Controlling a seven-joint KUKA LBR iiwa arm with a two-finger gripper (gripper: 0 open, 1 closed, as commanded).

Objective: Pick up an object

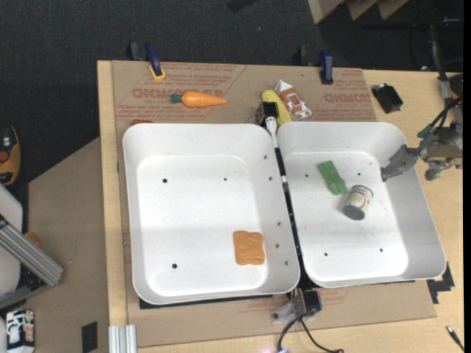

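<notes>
Probably light, stiff and slippery, the small grey metal can [357, 201] lying on its side in the right white bin [412, 230] suits a grasp across its curved sides, though whether the gripper [391, 165] is parted or clenched I cannot tell.

I see my gripper [392, 163] reaching in from the right edge, a grey finger pointing left and slightly down. The rest of the wrist [441, 149] sits behind it at the frame's edge. The jaws' state I can't make out.
</notes>
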